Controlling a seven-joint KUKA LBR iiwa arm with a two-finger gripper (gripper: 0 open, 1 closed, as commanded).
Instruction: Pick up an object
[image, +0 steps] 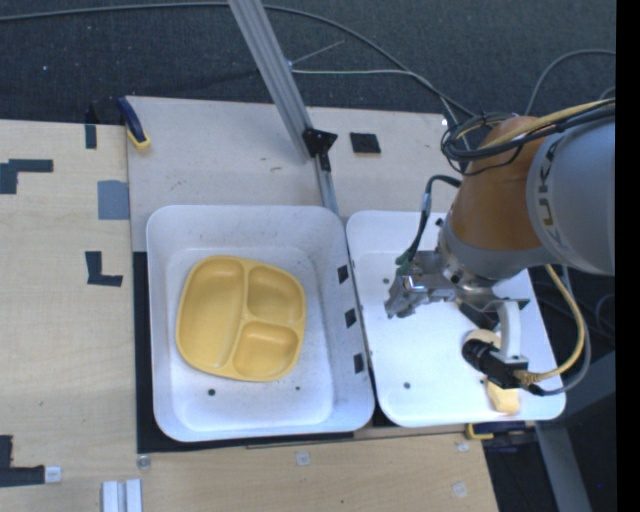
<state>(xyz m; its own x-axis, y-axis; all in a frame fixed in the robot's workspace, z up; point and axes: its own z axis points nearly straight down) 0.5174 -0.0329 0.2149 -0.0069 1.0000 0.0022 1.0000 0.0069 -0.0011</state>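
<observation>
A yellow divided plate (241, 318) lies flat in the left white bin (165, 235), a little left of its middle. My gripper (404, 296) hangs over the right white bin (430, 395), near that bin's left half, at the end of the grey and orange arm (505, 205). Nothing shows in the gripper. A small pale yellow piece (504, 398) sits at the right bin's near right corner; the arm hides part of that bin's floor.
A slanted metal pole (285, 85) rises from the bench behind the bins. A blue and yellow tool (133, 122) lies at the bench's far left corner. Dark tape marks dot the wooden table on the left.
</observation>
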